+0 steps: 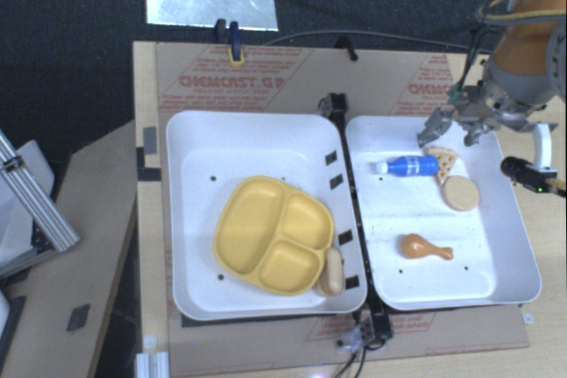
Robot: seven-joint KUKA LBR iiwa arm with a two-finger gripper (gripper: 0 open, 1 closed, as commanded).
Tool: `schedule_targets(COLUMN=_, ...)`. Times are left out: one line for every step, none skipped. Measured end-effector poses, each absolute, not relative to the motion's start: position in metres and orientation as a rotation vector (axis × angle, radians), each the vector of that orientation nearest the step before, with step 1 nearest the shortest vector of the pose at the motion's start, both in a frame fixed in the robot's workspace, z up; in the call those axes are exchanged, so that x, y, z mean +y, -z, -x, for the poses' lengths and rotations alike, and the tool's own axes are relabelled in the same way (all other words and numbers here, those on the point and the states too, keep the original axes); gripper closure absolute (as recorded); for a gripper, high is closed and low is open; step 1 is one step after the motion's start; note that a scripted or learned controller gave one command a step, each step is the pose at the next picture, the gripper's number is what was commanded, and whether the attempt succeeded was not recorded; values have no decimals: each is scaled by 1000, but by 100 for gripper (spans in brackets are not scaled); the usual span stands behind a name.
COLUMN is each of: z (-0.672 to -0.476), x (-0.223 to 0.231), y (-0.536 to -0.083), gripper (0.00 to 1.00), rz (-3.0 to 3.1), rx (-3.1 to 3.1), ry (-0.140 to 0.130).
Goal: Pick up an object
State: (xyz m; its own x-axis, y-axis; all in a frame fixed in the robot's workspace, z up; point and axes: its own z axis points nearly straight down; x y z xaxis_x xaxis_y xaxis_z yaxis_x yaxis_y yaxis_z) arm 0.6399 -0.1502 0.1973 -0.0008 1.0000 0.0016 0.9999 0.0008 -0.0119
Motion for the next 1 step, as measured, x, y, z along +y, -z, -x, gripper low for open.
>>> schedule_targets(z=-643, x=-150, y=-206, gripper=0, rz=2219, rx=-2226, ry=1)
